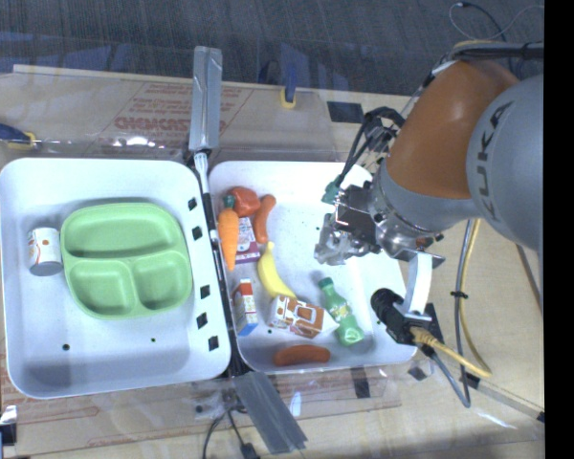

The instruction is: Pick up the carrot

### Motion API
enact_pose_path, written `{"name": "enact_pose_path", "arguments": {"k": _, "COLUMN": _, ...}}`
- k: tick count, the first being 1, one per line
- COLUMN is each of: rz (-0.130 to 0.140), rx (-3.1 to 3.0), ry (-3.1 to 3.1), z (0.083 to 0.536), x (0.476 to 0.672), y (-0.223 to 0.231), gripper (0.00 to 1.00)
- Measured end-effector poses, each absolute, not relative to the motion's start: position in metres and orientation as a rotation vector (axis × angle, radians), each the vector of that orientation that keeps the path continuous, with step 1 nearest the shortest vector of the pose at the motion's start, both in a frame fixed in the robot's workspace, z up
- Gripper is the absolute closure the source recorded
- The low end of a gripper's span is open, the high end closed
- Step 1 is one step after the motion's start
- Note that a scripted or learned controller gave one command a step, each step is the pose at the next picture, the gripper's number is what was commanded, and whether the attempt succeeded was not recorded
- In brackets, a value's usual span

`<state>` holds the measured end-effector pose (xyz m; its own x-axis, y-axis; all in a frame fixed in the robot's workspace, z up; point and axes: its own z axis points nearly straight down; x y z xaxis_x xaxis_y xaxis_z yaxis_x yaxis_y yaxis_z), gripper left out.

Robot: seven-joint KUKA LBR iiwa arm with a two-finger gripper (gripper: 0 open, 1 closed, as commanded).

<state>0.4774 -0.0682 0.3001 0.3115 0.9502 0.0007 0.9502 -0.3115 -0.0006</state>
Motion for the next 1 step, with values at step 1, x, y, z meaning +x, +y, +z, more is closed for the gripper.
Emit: {"name": "enact_pose_path", "arguments": {"k": 1, "rz": 0.01, "rx": -2.735, "ry": -1.532, "z": 0.2326, "x": 0.4792, "y": -0.0661, "gripper": 1.0}}
